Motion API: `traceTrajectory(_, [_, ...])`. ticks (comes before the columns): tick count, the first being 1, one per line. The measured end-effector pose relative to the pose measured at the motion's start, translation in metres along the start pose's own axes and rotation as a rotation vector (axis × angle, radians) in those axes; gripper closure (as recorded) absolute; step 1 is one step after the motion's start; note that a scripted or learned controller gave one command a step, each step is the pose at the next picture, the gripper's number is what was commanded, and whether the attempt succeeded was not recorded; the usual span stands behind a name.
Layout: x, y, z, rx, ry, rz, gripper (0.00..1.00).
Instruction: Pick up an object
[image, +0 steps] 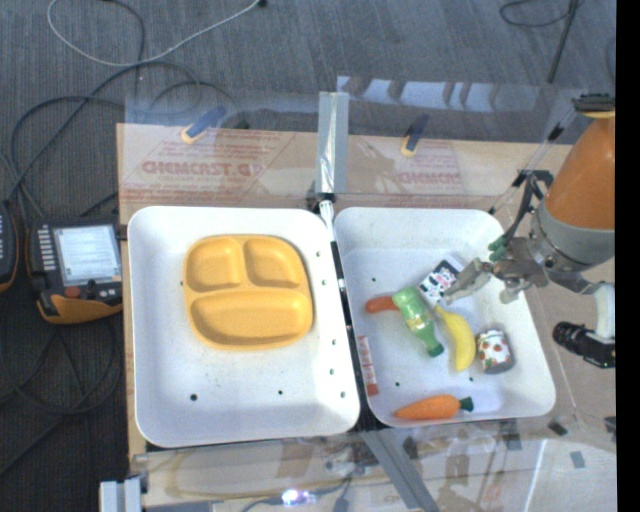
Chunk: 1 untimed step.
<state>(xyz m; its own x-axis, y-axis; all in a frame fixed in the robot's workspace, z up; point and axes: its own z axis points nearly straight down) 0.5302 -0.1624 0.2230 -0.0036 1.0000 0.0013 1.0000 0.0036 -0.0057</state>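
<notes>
Care matters most in choosing a target, since the right bin (520, 395) is crowded: a green bottle (417, 318) lies at centre, touching a banana (459, 338), with a small orange piece (380, 304) just to its left, a black-and-white packet (438, 281) just above it, a round patterned item (493, 350) to the banana's right, and a carrot (432, 407) alone near the lower rim. The carrot looks the easiest pick, I judge, because nothing crowds it; the bottle and banana risk a double catch. A straight drop with the fingers across the narrow side of the chosen object should serve best. The arm (585, 190) enters at the right of the frame, its wrist bent leftward, with the gripper (478, 279) low over the upper right part of that bin, beside the packet. Whether the jaws are spread or closed I cannot tell, and nothing is seen held. The left bin (160, 400) holds a yellow tray (248, 290).
</notes>
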Motion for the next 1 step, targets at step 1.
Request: traceTrajectory(1, [0.0332,0.0195,0.1064,0.001,0.001,-0.141,0.00])
